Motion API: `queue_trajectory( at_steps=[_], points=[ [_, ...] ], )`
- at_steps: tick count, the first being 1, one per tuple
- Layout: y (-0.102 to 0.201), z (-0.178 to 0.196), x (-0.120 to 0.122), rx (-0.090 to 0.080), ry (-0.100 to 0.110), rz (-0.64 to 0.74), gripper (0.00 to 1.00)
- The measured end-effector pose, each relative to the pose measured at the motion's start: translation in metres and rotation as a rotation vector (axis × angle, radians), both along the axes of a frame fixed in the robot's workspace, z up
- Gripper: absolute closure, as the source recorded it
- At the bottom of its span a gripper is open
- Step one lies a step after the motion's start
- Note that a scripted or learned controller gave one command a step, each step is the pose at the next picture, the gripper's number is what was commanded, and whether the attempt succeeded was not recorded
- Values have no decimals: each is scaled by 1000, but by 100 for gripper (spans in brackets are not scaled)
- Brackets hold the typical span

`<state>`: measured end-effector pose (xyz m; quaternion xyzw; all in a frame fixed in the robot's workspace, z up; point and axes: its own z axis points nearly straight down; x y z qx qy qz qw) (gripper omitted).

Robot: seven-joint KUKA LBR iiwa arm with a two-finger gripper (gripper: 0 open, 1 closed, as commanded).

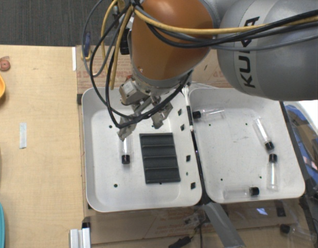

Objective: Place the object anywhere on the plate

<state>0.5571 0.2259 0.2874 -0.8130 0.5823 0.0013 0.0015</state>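
- We see the arm (210, 40) reach in from the right, its orange band above the left bin (97, 190).
- The claw (141, 122) hangs over the far part of the left bin, its two fingers spread apart with nothing between them; one fingertip is near 250,290, the other near 320,265.
- A black ribbed plate (160, 158) lies flat near the middle of the left bin, its long side running from far edge to near edge.
- A clear tube (125, 153) with a black cap lies just left of the plate, apart from it, below the claw's left fingertip; we cannot tell whether the tip touches it.
- In the right bin (298, 185) we see more clear capped tubes: one by the far left corner (206, 114), two along the right side (263, 135) (272, 170), one by the near edge (240, 192).
- The bins sit side by side, touching along their inner edges, on the bench (40, 107).
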Motion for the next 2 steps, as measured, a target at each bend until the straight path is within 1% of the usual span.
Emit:
queue_trajectory(
  at_steps=[1, 2],
  points=[
    [0, 9, 1, 4, 0, -7, 100],
    [-60, 21, -79, -2, 1, 122, 100]
  ],
)
